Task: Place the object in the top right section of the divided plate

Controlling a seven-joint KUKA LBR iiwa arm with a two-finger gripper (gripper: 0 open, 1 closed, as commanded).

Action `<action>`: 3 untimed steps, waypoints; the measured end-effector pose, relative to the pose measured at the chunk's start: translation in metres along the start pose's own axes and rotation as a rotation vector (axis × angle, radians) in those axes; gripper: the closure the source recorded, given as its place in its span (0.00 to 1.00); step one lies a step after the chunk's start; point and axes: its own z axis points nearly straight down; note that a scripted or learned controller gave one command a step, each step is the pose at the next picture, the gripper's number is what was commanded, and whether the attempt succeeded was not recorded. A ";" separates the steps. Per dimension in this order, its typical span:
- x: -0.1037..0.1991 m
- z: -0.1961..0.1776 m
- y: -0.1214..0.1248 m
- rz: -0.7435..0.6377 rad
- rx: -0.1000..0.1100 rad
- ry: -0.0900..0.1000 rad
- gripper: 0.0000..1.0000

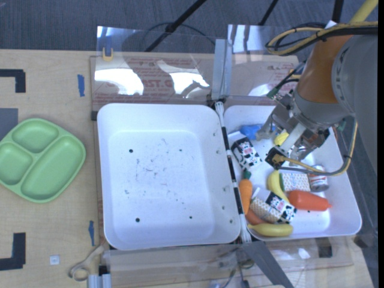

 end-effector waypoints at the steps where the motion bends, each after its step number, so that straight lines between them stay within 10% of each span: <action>1: 0.001 -0.010 -0.001 -0.003 0.001 0.000 1.00; 2: 0.035 0.003 -0.083 0.032 -0.001 -0.001 1.00; 3: 0.044 -0.104 -0.165 -0.003 -0.003 0.000 1.00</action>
